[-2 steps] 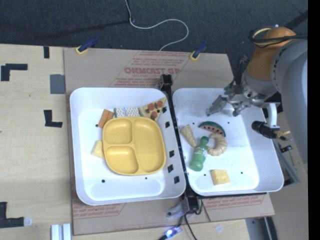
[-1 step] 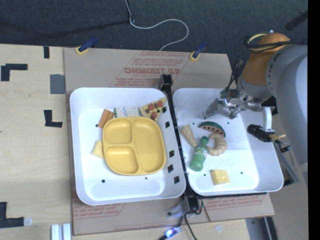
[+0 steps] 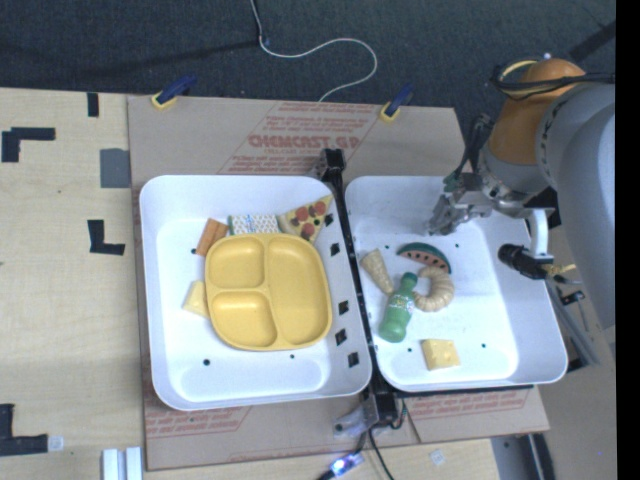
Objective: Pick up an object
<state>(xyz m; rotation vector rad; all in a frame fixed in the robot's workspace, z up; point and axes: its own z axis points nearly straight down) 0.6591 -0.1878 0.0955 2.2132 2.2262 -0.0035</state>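
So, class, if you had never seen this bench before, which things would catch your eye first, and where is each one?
The big yellow divided plate stands out first, lying in the left bin over some smaller pieces. Next comes the grey arm with its orange band, reaching in from the right, its gripper hanging over the back of the right bin. There a green bottle lies beside a watermelon slice.

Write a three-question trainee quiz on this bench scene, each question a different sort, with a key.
1. True or false: the yellow divided plate lies in the right bin.
2. Which item lies nearest the gripper? A) cheese wedge B) watermelon slice C) green bottle
3. Fill in: the green bottle lies beside the ____, touching it.

Key: 1 false, it lies in the left bin; 2 B; 3 croissant.
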